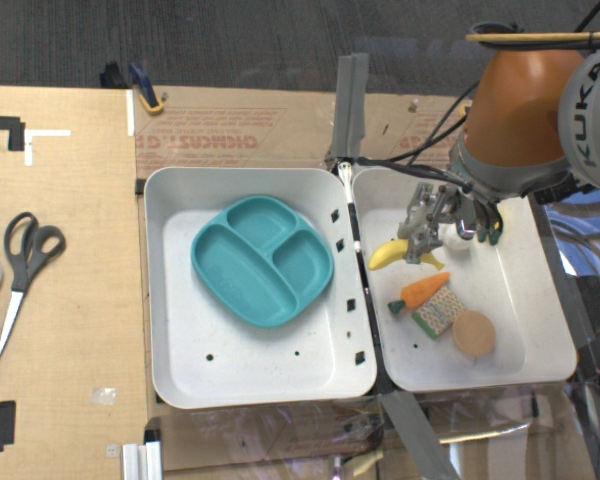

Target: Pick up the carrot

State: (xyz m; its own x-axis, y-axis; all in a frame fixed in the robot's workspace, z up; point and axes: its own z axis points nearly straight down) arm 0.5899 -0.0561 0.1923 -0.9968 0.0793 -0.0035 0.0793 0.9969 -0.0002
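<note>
Two shallow white bins side by side on the counter [60, 368]. In the left bin [170, 348], a teal divided plate [263, 260] lying flat, with three compartments, set a little toward the far side. In the right bin [530, 338], four things grouped near its middle. Carrot [423, 292] lying on its side, orange with a green tip pointing left, just right of the wall between the bins. Banana [392, 255] just beyond the carrot on the far side, its right end under the claw. Sponge-like block [436, 314] with a speckled face touching the carrot's near side, tilted. Round tan piece [473, 334] just right of that block, toward the near right.

Grey arm with orange band [525, 108] reaching in from the upper right. Claw [420, 236] hanging over the far part of the right bin, above the banana's right end and just beyond the carrot; nothing visibly held. Finger spread impossible to tell from this angle. Carrot apart from the claw, resting on the bin floor.

Left on the counter, scissors [22, 268] with grey handles, well apart from both bins. A blue and yellow clamp [145, 88] at the far edge of the cardboard.
</note>
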